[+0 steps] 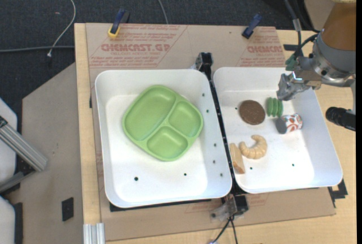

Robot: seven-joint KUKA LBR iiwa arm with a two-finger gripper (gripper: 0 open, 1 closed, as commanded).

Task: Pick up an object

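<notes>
My gripper point(286, 91) hangs over the far part of the right bin point(322, 149), just above and to the right of a small green ribbed object point(274, 106). A brown round patty point(251, 112) lies to the left of the green piece. A small red, white and grey object point(289, 123) rests just below the gripper. Nearer the front lie a pale curled croissant-like piece point(255, 147) and a tan wedge point(236, 159) by the bin's left wall. Nothing is seen held.
The left bin point(113, 180) holds a light green divided plate point(163, 122). A black clamp point(204, 61) sits where the bins meet at the back. Blue clips point(117, 21) point(252, 25) pin the cardboard base. A black knob point(341, 116) juts in at the right.
</notes>
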